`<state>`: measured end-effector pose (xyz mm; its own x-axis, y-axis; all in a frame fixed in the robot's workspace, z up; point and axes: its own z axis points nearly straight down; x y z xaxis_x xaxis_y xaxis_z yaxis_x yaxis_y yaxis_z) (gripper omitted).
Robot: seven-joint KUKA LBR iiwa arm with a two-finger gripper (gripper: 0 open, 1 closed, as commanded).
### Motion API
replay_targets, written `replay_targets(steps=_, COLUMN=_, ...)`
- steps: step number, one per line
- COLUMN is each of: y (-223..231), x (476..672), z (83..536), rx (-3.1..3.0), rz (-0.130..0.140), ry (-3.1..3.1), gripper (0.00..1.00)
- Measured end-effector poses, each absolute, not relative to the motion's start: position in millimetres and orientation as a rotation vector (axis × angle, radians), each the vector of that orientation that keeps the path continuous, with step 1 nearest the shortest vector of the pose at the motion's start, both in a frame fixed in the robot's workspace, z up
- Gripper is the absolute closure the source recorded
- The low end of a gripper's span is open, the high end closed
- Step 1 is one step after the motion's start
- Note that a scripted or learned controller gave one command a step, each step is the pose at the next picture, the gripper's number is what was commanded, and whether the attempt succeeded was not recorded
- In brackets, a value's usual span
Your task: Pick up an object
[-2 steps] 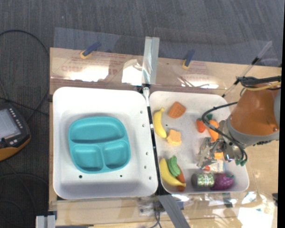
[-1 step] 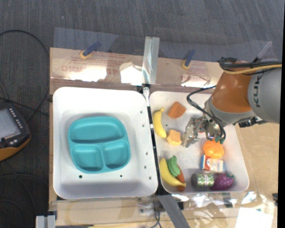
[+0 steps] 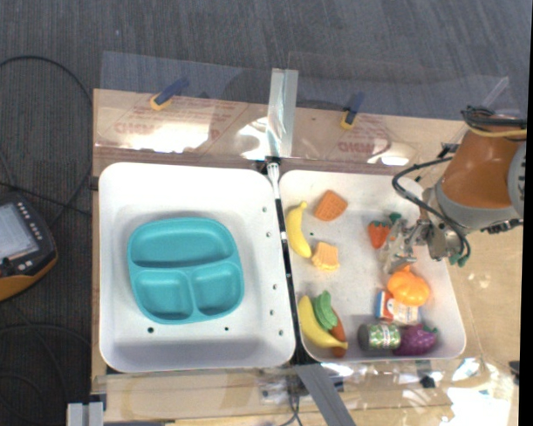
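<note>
My gripper (image 3: 407, 248) hangs over the right bin's (image 3: 363, 187) right side, just above an orange pepper-like toy (image 3: 409, 288) and to the right of a small red strawberry toy (image 3: 379, 233). Its fingers point down-left and nothing shows between them. Other toys lie in this bin: a yellow banana (image 3: 297, 228) at the left wall, an orange wedge (image 3: 331, 206), a yellow-orange chunk (image 3: 325, 256), a second banana (image 3: 313, 323) with a green and red piece on it, a dark can (image 3: 380, 336), a purple grape bunch (image 3: 417, 339) and a red-white carton (image 3: 387, 305).
The left bin (image 3: 117, 246) holds a teal divided tray (image 3: 186, 268). A clear upright divider (image 3: 281, 112) stands behind the bins' shared wall. A handheld pendant (image 3: 12, 243) lies on the floor at the far left with cables around it.
</note>
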<state>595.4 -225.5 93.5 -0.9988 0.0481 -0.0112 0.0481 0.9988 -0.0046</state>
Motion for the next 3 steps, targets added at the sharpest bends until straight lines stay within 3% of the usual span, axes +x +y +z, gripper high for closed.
replay_targets(steps=1, y=-224.2, x=594.8, z=91.9, rx=0.074, rz=-0.005, ry=3.132, gripper=0.00)
replay_targets(steps=2, y=-207.8, x=587.1, z=91.0, rx=0.131, rz=-0.007, ry=3.123, gripper=0.00)
replay_targets(steps=3, y=-197.7, x=602.9, z=90.5, rx=0.272, rz=-0.005, ry=3.117, gripper=0.00)
